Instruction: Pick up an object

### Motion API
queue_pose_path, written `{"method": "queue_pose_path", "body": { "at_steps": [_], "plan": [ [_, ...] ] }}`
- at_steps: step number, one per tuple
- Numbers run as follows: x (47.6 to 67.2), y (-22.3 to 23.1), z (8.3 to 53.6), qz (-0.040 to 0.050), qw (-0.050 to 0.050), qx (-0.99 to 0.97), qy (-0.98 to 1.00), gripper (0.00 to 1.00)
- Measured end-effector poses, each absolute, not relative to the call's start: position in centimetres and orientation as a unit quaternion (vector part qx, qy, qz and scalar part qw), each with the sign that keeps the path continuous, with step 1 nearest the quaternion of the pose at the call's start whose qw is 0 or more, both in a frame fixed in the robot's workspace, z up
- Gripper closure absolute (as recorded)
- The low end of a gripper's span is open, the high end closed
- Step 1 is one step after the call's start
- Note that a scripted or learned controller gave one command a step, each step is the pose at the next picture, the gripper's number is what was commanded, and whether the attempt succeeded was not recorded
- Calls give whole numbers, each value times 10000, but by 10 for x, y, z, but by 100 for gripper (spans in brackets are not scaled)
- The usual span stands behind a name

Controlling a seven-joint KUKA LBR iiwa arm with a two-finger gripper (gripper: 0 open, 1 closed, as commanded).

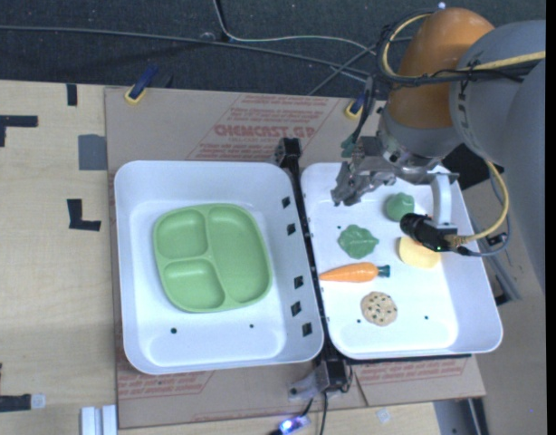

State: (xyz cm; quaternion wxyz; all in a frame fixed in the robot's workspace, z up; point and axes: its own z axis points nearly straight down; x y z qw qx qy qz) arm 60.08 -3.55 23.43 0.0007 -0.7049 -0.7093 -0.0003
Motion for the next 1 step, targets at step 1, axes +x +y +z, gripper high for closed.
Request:
{"method": "queue_pose_path", "body": {
  "at_steps": [1],
  "plan": [
    [612,18,221,5,10,-7049,-7093,100]
  ]
}}
